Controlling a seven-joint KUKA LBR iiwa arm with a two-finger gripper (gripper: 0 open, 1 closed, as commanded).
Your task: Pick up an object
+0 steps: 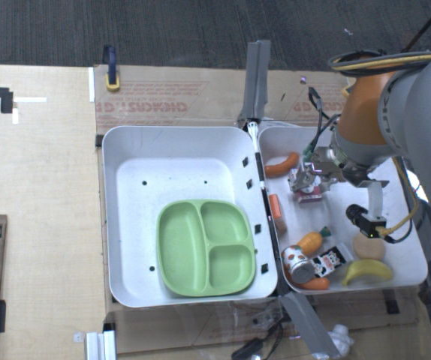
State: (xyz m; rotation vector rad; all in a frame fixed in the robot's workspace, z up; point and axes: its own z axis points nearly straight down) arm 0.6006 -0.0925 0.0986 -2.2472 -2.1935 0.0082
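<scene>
The end effector (305,182) hangs low in the right bin (407,276), near a sausage (281,163); its state cannot be told. A descent off-centre could nudge the sausage away or close on nothing.

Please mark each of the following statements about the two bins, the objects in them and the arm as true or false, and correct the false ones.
1. The green divided plate lies in the left bin. True.
2. The banana lies in the left bin. False: it lies in the right bin, near its front right corner.
3. The end effector is over the right bin. True.
4. The orange sausage lies on the green divided plate. False: it lies in the right bin, near its back left corner.
5. The can lies in the right bin near its front left corner. True.
</scene>
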